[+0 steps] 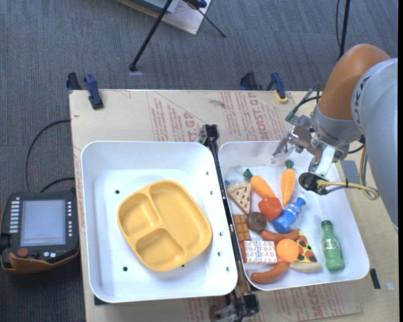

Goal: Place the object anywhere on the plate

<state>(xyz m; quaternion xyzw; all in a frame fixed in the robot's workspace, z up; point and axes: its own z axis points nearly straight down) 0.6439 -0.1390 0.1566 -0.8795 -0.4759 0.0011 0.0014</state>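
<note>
Jaws [291,154] spread open, empty, above carrot [288,184] (bench [154,113] lettering unreadable); yellow plate [164,225] bare.

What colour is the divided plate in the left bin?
Yellow: the plate shows best in the camera view.

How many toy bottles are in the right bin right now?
2: a blue bottle lying mid-bin beside the tomato, and a green bottle near the right wall. Others could hide in the pile.
</note>
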